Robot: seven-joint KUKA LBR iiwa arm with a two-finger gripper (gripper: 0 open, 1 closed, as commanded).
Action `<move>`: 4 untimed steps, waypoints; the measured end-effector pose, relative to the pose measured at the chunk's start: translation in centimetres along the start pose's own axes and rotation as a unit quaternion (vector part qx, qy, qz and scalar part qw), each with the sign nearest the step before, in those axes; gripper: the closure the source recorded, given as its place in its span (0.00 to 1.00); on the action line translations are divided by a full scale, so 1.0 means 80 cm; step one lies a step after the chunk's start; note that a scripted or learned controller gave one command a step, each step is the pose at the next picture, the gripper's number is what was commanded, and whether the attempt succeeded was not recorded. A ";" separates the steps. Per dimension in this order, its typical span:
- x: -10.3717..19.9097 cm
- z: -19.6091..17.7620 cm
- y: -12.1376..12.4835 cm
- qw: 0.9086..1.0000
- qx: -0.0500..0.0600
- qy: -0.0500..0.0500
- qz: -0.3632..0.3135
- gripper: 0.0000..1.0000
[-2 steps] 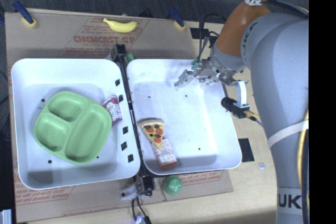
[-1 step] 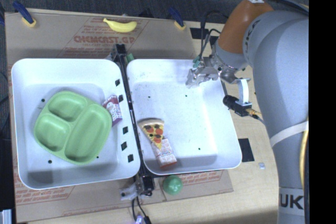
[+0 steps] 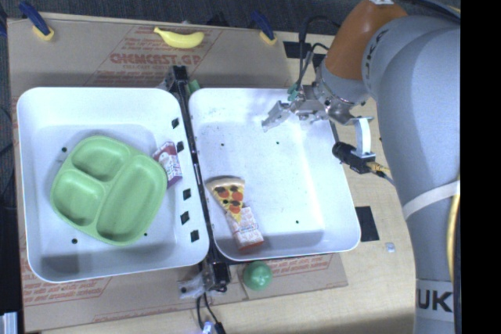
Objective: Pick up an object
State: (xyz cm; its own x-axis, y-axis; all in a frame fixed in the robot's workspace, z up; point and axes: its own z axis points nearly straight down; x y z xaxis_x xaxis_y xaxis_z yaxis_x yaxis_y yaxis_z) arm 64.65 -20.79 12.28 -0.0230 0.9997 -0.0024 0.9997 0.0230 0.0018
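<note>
Contents are listed as a toy pizza slice with a small red-and-white packet [image 3: 235, 207] lying in the right shallow white bin [image 3: 313, 192] by its near-left wall, long axis running from the divider towards the front edge, and a green three-compartment plastic plate [image 3: 108, 188] with a small dark red wrapper [image 3: 168, 162] in the left shallow white bin [image 3: 47, 121]. The end effector [image 3: 275, 116] is recorded over the right bin's far side, nothing seen between its fingers, though whether they are spread cannot be told. The slice is judged to lie diagonally forward and left of it.
</note>
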 end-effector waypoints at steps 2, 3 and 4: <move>0.010 0.039 0.005 1.000 0.001 0.002 0.009 0.00; 0.010 0.025 0.006 1.000 0.000 0.001 0.007 1.00; 0.011 0.026 0.006 1.000 0.001 0.001 0.006 0.00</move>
State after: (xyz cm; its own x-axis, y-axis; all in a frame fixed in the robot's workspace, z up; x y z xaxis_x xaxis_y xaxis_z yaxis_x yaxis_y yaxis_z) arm 65.08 -19.93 10.23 -0.0107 0.9999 -0.0005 0.9999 0.0107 0.0005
